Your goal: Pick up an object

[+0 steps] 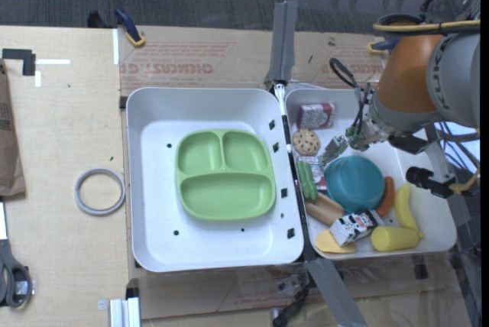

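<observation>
Nearest the camera in the right white bin (pixel 439 245), a yellow foam-like cylinder (pixel 395 238) lies beside a yellow toy banana (pixel 404 208); it looks light, soft and grippy, best pinched across its middle. My gripper (pixel 353 137) hangs over the teal plastic bowl (pixel 354 182); its state I cannot tell.

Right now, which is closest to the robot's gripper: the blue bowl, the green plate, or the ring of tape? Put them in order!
Counting out from the gripper:
1. Blue bowl, just below it in the right bin.
2. Green plate, in the left bin.
3. Ring of tape, far left on the bench, outside both bins.
</observation>
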Tool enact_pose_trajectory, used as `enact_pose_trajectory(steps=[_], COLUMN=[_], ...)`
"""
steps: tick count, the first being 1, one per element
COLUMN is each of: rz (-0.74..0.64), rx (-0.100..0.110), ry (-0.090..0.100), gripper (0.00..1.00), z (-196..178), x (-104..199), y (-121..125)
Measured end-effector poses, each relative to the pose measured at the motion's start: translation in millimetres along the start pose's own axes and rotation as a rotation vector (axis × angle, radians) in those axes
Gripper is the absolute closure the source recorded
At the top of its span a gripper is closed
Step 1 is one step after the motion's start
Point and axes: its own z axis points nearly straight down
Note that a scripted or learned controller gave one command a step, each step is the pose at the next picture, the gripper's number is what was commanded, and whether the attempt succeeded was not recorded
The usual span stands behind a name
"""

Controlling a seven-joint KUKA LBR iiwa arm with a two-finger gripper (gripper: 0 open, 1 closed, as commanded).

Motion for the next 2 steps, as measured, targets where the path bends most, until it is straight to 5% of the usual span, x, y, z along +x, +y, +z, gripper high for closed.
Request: enact_pose_trajectory(steps=[1,2], rz=[0.233,0.206], rx=[0.012,0.012], ry=[0.010,0.012], gripper=[0.00,0.00], z=[13,15], x=[-62,-9], y=[20,-65])
